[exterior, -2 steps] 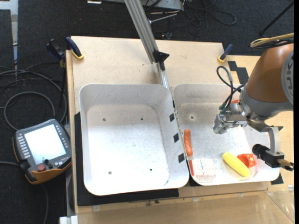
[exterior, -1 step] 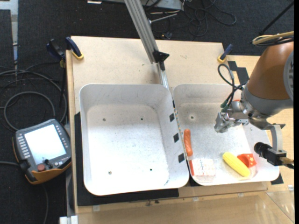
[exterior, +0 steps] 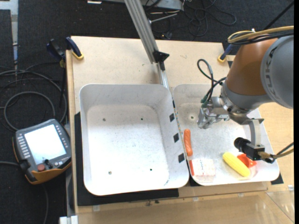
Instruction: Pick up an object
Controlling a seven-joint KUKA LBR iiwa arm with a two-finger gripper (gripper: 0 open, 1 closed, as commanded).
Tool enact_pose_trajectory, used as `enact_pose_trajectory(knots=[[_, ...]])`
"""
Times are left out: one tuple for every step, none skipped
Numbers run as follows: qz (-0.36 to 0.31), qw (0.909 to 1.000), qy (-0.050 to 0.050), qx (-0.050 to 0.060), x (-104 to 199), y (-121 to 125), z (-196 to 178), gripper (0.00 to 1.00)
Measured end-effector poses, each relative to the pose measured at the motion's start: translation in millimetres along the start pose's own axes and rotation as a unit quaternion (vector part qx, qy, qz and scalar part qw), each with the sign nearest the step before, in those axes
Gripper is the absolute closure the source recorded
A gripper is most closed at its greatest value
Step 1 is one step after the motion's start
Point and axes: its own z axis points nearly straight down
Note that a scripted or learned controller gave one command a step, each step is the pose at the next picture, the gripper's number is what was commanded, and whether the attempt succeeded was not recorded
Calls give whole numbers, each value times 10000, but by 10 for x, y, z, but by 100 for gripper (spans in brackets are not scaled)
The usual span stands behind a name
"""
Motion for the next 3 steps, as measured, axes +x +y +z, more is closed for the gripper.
enact_pose_trajectory(knots=[[-2,10000,5,-13,506,320,-107,100],[-5,10000,3,-6,1032,562,-30,100],[3,10000,5,-5,1430,750,-45,100]])
